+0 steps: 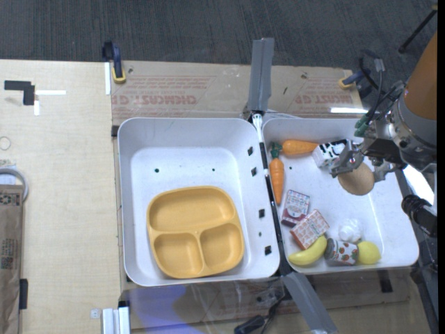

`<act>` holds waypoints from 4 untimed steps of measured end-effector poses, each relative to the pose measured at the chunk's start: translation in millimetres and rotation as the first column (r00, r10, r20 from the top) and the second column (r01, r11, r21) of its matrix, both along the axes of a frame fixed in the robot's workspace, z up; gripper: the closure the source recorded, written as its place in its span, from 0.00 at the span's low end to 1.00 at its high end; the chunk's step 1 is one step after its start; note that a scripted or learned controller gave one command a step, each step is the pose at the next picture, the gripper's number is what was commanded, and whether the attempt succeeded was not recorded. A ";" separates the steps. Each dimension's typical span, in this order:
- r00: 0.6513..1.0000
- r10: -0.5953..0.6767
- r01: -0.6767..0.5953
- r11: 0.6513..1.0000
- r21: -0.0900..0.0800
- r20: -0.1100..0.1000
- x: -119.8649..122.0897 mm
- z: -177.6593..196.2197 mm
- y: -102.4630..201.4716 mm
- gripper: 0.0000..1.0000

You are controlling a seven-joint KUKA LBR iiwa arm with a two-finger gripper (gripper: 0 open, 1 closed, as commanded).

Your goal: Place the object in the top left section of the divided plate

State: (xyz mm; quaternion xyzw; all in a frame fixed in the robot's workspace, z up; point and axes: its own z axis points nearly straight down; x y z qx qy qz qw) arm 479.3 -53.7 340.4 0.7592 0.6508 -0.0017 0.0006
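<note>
Over right bin [389,256], gripper [351,162] touching round tan object [358,181]

Dark grey carpet floor [174,12] runs across the top. Below it lies the light wooden desk [62,207], with a black L-shaped mark [21,89] and white tape strips [49,94] near its left edge. A sheet of brown cardboard with red print [181,92] lies flat behind the bins, held by yellow-and-blue clamps [115,65] at its corners. Lighting is even and soft
</note>
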 end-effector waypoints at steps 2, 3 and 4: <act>1.000 0.006 -0.006 1.000 -0.005 -0.009 2.4 14.6 0.0 1.00; 1.000 0.008 -0.008 1.000 -0.008 -0.014 3.6 22.0 0.0 1.00; 1.000 0.017 -0.017 1.000 0.000 -0.002 -0.3 100.3 -23.1 1.00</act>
